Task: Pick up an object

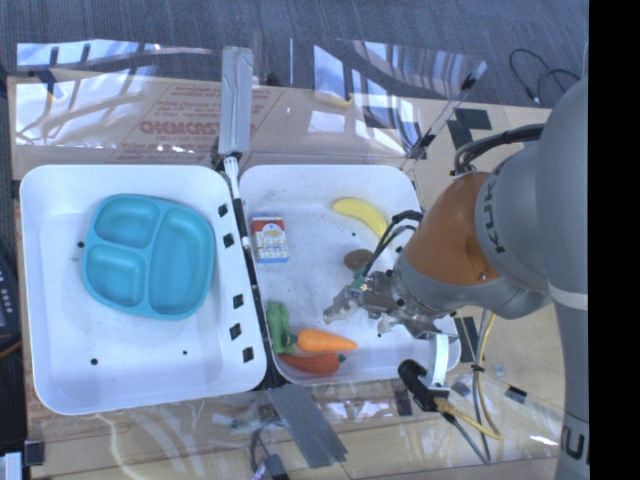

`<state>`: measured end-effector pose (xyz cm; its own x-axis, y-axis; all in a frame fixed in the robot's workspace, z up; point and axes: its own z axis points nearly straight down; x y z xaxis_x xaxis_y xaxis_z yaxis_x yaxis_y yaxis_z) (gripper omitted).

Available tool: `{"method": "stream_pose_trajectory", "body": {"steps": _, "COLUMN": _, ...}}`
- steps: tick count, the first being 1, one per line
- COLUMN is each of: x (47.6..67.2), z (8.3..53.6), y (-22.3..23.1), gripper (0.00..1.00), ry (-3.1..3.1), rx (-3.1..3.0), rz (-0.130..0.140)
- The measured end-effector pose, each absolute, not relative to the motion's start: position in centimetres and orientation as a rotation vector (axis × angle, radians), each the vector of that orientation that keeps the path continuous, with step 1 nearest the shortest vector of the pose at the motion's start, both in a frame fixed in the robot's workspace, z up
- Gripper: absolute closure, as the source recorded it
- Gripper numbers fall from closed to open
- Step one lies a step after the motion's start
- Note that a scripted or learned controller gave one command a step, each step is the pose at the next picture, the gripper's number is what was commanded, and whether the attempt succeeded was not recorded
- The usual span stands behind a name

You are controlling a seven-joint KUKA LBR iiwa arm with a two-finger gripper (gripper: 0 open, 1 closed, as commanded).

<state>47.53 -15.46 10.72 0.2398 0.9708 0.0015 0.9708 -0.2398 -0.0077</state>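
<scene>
1 arm [520,218], grey with an orange band, fills the right side of the frame and reaches in toward the lower right of the right bin.

2 white bins side by side: left bin [50,298] across the left half of the frame, right bin [300,183] at centre.

1 blue plate [150,255], three compartments, sits in the middle of the left bin, alone there.

Right bin holds 6 things that I can count:
- 1 banana [360,213], upper right part of the bin, lying at a slant.
- 1 carrot [326,342], orange, near the bin's bottom edge, lying roughly level.
- 1 red pepper [310,363], just below the carrot and touching it, against the bottom wall.
- 1 green vegetable [278,326], at the carrot's left end, close to the divider between the bins.
- 1 small box [269,239], white and blue with a red picture, upper left part of the bin, well apart from the rest.
- 1 brown lump [357,260], just below the banana, partly hidden by the wrist; can't tell what it is.

1 gripper [352,303] hovers lower right of centre, above the carrot and right beside the brown lump. Fingers look spread, nothing between them. No object picked: all are lying in the bin.
</scene>
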Motion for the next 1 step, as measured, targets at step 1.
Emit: {"method": "stream_pose_trajectory", "body": {"steps": 1, "x": 47.71, "z": 9.99, "y": -10.29, "gripper": 0.00, "ry": -2.104, "rx": -2.326, "rz": 0.002}}
